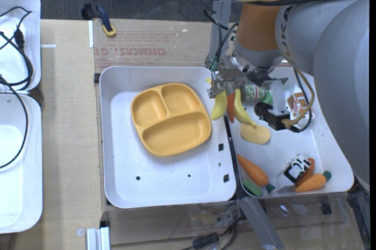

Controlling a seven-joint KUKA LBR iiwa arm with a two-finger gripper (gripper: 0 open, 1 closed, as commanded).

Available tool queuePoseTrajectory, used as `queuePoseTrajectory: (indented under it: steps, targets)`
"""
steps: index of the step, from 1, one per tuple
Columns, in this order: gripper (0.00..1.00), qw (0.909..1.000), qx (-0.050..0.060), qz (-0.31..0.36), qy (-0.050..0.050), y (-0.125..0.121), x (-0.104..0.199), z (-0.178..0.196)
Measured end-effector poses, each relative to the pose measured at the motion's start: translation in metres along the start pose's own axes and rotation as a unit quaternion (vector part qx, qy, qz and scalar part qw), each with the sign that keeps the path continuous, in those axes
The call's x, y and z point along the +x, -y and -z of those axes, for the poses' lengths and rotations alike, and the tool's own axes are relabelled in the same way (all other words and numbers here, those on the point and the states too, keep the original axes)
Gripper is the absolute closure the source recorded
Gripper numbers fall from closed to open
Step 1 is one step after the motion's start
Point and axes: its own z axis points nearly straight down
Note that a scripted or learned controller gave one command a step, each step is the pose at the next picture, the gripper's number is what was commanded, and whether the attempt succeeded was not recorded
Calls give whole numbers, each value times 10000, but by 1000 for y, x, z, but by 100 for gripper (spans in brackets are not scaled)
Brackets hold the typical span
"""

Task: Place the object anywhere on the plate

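Although the task names no particular object, the likeliest candidate is the yellow banana point(219, 106), which stands nearly upright in the picture, its long axis running top to bottom, right at the wall shared by the two bins. It hangs directly under the claw point(226, 90), with a red-orange piece point(231, 109) and a second yellow curved piece point(242, 113) close against its right side. Whether the claw is wide, narrow or truly clamped on the banana I cannot tell; the wrist hardware and cables hide the tips.

The relation that matters is sideways: the plate point(171, 119), a yellow divided dish with three compartments, lies to the left of the claw in the left bin point(117, 184), its near rim just beside the banana. By my judgement a short carry leftward across the bin wall would put the fruit over the plate's right-hand compartments.

Farther out in the right bin point(338, 149) lie a pale yellow lump point(256, 134), a carrot point(253, 170), a second carrot point(311, 182) and a small black-and-white item point(297, 169).

On the worktop beyond the bins, a clear sheet carries red mirrored lettering point(136, 51) that I cannot read with confidence. The small print on the green-and-white item point(257, 92) by the wrist is too fine to make out.
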Motion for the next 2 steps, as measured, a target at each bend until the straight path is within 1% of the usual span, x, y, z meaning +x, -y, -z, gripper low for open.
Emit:
queuePoseTrajectory:
  steps: [1, 2]
  targets:
    - [100, 9999, 10, 115, -5, 17, 63, -10]
    - [100, 9996, -8, 268, -1, -1, 42, 21]
